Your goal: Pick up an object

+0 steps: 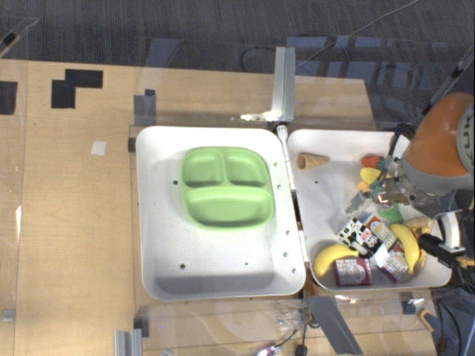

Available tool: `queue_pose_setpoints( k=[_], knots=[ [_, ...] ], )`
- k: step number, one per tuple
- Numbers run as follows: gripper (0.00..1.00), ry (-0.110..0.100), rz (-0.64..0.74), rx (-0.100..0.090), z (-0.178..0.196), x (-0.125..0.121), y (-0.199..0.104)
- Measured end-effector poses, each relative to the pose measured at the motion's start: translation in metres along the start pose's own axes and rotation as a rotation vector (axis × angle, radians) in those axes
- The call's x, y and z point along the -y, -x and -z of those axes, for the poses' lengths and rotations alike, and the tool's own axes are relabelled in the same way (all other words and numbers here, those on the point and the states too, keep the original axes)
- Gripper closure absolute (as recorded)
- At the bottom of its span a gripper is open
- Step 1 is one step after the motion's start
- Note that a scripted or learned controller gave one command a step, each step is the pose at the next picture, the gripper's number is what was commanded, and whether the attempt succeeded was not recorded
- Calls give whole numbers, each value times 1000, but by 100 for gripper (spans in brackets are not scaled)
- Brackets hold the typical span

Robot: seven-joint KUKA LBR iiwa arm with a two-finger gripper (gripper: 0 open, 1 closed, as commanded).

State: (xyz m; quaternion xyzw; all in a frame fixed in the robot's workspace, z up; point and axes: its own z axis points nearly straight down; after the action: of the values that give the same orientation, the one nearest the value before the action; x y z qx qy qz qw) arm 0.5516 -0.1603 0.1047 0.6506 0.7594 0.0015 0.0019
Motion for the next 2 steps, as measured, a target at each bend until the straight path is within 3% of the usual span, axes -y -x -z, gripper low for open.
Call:
queue_pose_setpoints(
  k=[1, 2],
  knots=[
    [0, 14, -131, 4, -12, -9, 13],
    [0, 12, -211, 5, -14, -66, 32]
  ],
)
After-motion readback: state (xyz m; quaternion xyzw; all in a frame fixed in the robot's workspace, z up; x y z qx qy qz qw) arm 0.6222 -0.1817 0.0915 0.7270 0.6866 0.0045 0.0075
